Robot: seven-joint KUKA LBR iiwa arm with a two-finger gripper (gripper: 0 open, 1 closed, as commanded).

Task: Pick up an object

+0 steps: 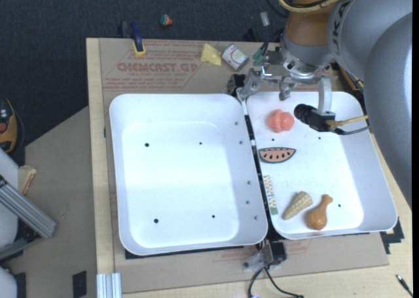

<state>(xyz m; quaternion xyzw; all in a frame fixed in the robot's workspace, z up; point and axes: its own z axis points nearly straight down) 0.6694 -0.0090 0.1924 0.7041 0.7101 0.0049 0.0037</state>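
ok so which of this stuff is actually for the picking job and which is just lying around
For the job, all in the right bin: pink berry toy, watermelon slice, corn cob, drumstick.

Just lying about, outside it: yellow scrap, small white packet, blue clamp, small coloured ball.

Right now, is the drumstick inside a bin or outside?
Inside: the drumstick lies on the bin floor, beside the corn cob.

Right bin (347, 166): pink berry (281, 121) at back; watermelon slice (277, 154) flat mid-left; corn cob (296, 204) beside drumstick (319, 212) in front
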